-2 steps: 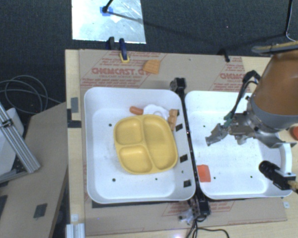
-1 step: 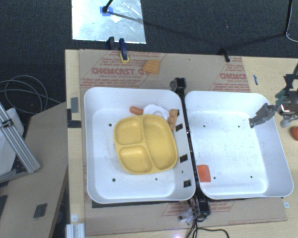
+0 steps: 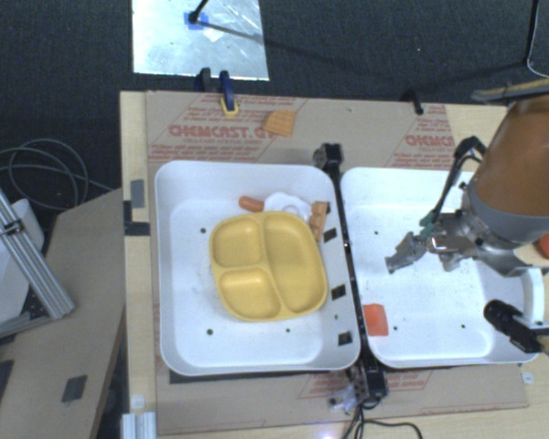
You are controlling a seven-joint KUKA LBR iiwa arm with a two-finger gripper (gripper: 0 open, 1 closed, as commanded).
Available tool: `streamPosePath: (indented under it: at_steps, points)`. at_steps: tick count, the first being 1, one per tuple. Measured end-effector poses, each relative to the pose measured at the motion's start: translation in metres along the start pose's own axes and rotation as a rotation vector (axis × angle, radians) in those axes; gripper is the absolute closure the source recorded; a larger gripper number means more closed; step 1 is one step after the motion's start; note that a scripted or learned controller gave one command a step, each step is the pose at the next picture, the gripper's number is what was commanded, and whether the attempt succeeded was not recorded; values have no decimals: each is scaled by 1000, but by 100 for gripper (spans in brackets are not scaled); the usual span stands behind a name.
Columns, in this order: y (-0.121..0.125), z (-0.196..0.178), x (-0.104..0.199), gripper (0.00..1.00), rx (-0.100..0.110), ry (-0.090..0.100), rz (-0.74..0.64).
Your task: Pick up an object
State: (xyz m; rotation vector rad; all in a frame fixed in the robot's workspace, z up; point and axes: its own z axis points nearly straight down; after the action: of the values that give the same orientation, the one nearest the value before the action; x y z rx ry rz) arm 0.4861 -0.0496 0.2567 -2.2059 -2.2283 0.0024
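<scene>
grey two-finger tool, grip state indiscernible, hovered mid right white bin; small orange block lay at that bin's near-left corner, plausibly within reach.

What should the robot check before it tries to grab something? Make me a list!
1. Gripper sits over the right bin: ok.
2. Something to grab is in that bin: ok, an orange block lies near its front left corner.
3. Gripper is lined up above the orange block: not ok, the block lies nearer the front edge.
4. Gripper holds nothing yet: cannot tell.
5. Block has free room around it: not ok, it sits close to the bin wall.
6. Yellow divided plate stays out of the way in the left bin: ok.
</scene>
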Motion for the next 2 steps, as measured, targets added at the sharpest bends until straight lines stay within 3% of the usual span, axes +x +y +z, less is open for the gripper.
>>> streamPosePath:
  at_steps: [1,2]
  points:
    - [-2,-129,-143,0,-23,-16,21]
    - [0,-112,-54,0,-7,-1,-2]
